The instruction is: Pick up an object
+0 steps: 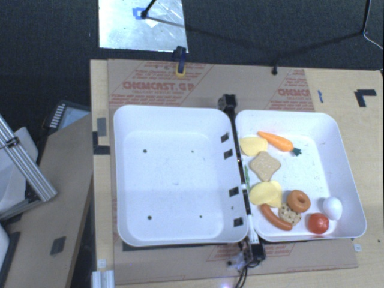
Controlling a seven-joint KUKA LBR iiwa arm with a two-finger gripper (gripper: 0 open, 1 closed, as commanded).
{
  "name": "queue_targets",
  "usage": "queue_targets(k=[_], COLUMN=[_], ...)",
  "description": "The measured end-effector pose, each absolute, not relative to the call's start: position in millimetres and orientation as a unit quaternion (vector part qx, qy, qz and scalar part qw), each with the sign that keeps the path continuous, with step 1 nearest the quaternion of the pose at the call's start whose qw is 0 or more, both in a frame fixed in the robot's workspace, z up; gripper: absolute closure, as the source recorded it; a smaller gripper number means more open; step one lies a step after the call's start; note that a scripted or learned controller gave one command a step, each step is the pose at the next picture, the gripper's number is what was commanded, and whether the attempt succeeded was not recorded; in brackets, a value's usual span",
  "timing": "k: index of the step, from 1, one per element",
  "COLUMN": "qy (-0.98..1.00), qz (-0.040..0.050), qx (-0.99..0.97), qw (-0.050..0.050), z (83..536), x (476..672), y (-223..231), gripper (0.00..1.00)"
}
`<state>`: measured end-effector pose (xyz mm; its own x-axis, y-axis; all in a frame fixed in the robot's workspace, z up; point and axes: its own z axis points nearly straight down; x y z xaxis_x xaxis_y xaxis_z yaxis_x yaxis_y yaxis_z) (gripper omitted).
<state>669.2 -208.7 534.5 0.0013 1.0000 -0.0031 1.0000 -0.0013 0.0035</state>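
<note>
The left white bin [174,179] lies just beside the right white bin [321,161], and all the toy food is in the right one. There the bread slice [264,165] lies near the dividing wall, just below the carrot [276,140]. The doughnut [298,201], the egg [332,208] and the tomato [318,223] lie close together at the lower right corner.

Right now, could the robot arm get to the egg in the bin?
Probably yes. The egg sits in the open at the right side of its bin, with only the tomato close beside it and nothing over it.

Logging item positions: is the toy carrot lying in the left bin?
No, the carrot lies in the right bin, near its far edge beside a yellow piece.
</note>
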Motion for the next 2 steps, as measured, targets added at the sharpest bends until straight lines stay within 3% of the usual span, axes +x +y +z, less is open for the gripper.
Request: queue_targets(k=[1,2], qy=[0.710,0.708], qz=[-0.0015,0.0048], qx=[0.704,0.706], qw=[-0.005,0.009], z=[389.2,534.9], x=[668.5,653.4], y=[-144.1,-158.2], gripper=[1.00,1.00])
